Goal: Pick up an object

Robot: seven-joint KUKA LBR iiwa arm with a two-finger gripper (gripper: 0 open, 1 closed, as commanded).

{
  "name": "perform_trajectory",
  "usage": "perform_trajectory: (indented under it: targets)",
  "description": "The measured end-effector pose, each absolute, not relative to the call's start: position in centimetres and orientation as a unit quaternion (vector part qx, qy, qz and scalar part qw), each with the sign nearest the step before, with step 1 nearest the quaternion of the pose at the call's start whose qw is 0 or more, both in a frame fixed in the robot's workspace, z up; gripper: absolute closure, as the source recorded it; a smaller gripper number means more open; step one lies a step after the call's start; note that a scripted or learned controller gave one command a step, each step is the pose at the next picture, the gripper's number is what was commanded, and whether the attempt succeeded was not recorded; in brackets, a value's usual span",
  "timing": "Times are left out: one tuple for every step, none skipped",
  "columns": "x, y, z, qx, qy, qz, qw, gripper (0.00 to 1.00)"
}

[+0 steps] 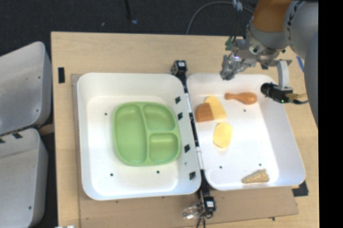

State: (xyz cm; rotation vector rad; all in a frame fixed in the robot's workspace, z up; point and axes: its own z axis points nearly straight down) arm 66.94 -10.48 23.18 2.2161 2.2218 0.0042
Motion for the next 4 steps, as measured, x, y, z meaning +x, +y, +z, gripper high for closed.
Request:
perform_trajectory:
  targets:
    - [67.0,-10.6,22.6,0.706,0.708,-0.0007,0.001,1.00]
    - [65.1,-6.0,23.7,0.705,0.709,-0.0006,-0.001,1.00]
    - [62.8,-1.1,24.6,0.705,0.709,-0.0007,-0.002,1.00]
    - [59.8,2.6,23.7,0.705,0.709,-0.0021,-0.002,1.00]
